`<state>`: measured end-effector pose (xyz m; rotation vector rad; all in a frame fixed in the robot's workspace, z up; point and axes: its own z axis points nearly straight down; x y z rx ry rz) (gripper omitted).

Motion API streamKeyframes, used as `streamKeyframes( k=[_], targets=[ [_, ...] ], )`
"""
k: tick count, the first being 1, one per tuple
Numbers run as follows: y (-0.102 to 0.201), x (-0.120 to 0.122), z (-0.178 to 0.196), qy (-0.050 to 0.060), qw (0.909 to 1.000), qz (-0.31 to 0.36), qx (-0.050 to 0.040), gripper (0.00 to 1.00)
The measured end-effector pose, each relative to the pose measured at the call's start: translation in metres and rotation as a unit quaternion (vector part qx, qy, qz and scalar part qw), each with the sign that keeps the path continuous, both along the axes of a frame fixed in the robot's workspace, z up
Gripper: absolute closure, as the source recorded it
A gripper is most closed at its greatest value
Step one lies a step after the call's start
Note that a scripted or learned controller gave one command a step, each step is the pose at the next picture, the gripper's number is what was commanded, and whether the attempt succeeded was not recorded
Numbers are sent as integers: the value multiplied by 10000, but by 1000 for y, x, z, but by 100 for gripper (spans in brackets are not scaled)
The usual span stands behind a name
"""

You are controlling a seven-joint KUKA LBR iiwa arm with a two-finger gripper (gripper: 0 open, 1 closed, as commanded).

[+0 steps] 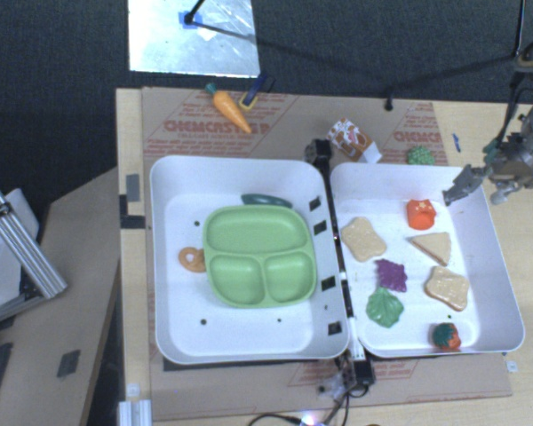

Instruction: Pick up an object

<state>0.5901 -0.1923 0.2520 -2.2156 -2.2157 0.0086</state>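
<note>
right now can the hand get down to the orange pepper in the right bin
Probably yes. The hand hangs just right of the orange pepper, near the right bin's far corner. The pepper stands apart from the bread slice and the wedge, and nothing lies over it.

White bins (173, 327) – a pale green tray (258, 256), orange ring (192, 260), purple piece (392, 274), green leaf (384, 308), tan bread (362, 239), orange-red block (419, 214). Orange carrot (231, 111) behind.
</note>
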Motion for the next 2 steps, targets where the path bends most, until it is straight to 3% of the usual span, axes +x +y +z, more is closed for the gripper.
streamKeyframes(
  k=[1, 2],
  targets=[
    [1, 2, 7, -59, 10000, 16, -13, 0],
    [2, -3, -36, -46, 10000, 8, -9, 0]
  ],
)
